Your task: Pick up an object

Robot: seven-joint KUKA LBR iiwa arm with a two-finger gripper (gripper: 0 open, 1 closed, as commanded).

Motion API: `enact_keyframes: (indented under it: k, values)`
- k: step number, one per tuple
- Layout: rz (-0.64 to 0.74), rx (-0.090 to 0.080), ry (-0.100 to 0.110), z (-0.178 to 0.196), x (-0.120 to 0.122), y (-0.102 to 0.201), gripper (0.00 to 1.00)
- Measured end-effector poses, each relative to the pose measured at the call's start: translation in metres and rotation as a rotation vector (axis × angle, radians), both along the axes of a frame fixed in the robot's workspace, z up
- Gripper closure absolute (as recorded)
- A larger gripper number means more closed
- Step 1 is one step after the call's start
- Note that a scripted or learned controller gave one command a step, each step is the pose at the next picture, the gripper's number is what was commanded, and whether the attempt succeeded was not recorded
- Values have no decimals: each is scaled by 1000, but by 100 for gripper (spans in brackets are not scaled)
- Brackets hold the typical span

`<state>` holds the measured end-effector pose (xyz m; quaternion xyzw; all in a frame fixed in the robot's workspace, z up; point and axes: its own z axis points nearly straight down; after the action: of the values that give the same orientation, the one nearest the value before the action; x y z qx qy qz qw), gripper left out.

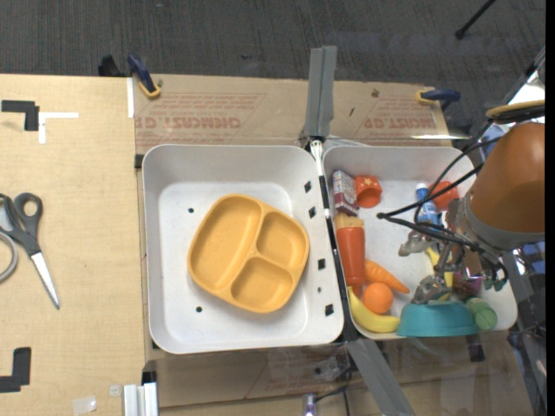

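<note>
My gripper hangs low inside the right bin, under the orange wrist band. Its two metal fingers stand apart, open, with nothing clearly held between them. Just below it lies a teal bowl with a green piece at its right. To the left of the gripper lie a carrot, an orange ball, a banana and a tall orange bottle. Farther back are a small can, a red-orange piece and a blue item.
The left bin holds a yellow-orange divided plate. Scissors lie on the bench at the far left. Cables run from the wrist across the right bin's back corner.
</note>
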<state>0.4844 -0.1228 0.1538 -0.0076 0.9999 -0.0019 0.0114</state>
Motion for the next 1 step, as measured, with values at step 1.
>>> enact_keyframes:
  k: [1]
  values:
    - [20, -1, -17, -54, 14, 21, 0]
